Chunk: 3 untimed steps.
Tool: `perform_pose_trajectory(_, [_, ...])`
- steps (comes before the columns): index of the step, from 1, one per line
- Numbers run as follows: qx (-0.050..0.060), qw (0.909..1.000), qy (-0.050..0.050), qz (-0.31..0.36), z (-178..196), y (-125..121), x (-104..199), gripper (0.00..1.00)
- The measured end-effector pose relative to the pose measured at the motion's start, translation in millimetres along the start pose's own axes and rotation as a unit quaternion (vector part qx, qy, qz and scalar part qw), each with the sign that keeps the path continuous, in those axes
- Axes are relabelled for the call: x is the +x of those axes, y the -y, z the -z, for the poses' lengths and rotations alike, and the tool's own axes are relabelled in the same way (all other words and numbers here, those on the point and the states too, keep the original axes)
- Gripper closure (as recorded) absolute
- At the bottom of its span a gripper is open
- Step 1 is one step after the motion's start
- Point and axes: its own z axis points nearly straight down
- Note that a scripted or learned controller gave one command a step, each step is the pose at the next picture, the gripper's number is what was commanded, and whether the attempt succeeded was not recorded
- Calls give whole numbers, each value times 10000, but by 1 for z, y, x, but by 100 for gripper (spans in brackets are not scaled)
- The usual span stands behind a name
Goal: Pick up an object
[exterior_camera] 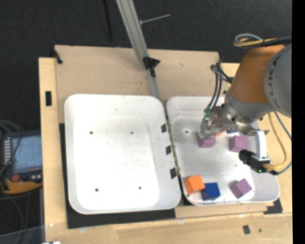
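Observation:
The right bin (190, 111) holds several blocks. A purple block (207, 142) lies near its middle, and my gripper (208, 131) is low right over it, its fingers touching or straddling the block's top. Another purple block (238, 143) sits to the right, partly under the wrist. Along the near edge lie an orange block (194, 183), a blue block (211, 191) and a third purple block (241, 188).
The left bin (73, 136) stands beside the right one, split by a ridge with black clips (169, 149). A slanted metal rod (137, 34) rises from the back. A black camera unit (250, 159) hangs off the wrist over the right bin.

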Motion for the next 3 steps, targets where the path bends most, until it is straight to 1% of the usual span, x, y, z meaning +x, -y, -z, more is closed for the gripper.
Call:
perform_pose_trajectory(1, [3,10000,-2,3,-1,-11,52,100])
perform_pose_trajectory(2, [-7,10000,-4,6,21,-19,108,100])
perform_pose_trajectory(3, [3,10000,-2,2,20,-23,156,100])
